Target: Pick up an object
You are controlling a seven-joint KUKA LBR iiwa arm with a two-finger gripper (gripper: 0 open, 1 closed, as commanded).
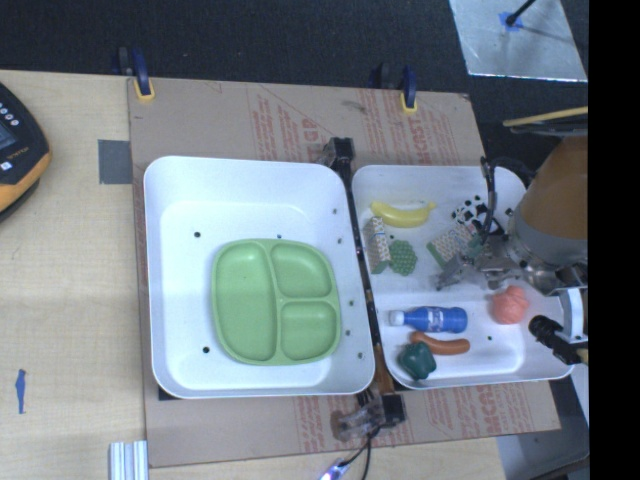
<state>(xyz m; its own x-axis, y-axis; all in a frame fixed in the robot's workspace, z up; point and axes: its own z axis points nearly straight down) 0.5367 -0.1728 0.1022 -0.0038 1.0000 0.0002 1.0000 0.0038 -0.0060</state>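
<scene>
- On the bench, 2 shallow white bins sit side by side on a cardboard sheet: left bin (pixel 170 268), right bin (pixel 440 180).
- Left bin holds a green divided plate (pixel 275 301), 3 compartments, lying flat near the middle.
- Right bin has the small stuff: yellow banana (pixel 402 212) near the far wall; green round textured thing (pixel 402 258) just below it, w/ a pale patterned piece (pixel 376 243) touching its left side.
- Blue & white bottle (pixel 430 319) lies on its side, cap end toward the left bin.
- Orange-red sausage-like item (pixel 441 346) just in front of the bottle; dark green lump (pixel 418 361) touching its left end, near the front wall.
- Pink-orange ball (pixel 509 305) toward the right side of that bin, apart from the bottle.
- Black & white spotted toy (pixel 466 213) near the arm, upper right of the bin.
- Arm (pixel 560 203) comes in from the right, low over the right bin; gripper (pixel 462 263) is down among the items between the spotted toy & the bottle.
- Can't tell how the gripper is set or whether it has anything: too dark & cluttered there.
- Yellow-black device (pixel 18 158) at the bench's far left edge.
</scene>
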